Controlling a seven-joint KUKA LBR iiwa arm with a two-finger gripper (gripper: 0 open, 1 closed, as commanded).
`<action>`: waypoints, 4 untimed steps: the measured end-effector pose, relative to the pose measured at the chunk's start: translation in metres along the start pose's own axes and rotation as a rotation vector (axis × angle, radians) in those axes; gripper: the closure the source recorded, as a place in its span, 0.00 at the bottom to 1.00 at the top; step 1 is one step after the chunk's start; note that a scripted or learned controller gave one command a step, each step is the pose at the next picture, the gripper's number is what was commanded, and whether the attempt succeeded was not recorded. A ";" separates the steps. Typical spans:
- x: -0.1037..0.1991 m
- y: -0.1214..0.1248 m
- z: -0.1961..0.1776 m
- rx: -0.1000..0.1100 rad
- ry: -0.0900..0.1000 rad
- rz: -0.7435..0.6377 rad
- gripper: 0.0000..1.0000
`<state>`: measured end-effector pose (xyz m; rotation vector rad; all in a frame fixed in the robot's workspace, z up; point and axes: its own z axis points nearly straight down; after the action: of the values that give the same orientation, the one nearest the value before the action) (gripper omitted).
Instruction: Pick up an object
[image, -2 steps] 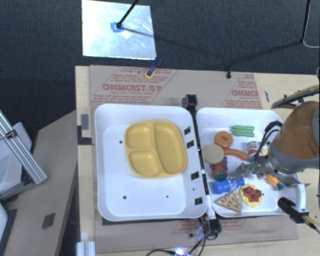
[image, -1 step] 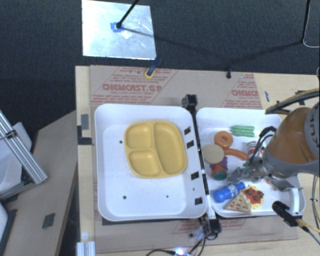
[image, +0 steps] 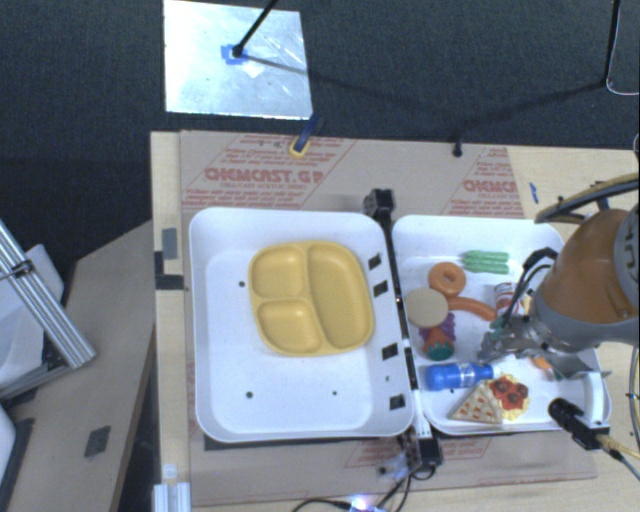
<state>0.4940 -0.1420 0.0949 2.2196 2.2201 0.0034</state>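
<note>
Cardboard-lined surface carries two white bins. End effector low in right bin, finger state cannot tell. Blue bottle just below-left of it, pizza slice below, donut above-left. Nothing lifted; grasp pending.

On the tabletop two bins sit side by side. The left bin holds a divided tray near its middle. The right bin holds a doughnut far left, a bottle nearer, and a pizza slice at the near edge. The gripper hangs over this bin's right half.
</note>
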 end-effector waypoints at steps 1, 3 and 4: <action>-0.006 -0.002 -0.045 -0.002 -0.002 0.001 1.00; -0.006 -0.002 -0.131 -0.002 -0.001 -0.004 1.00; 0.029 0.038 -0.121 -0.001 0.000 -0.009 1.00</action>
<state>0.5315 -0.1131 0.2156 2.2094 2.2293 0.0052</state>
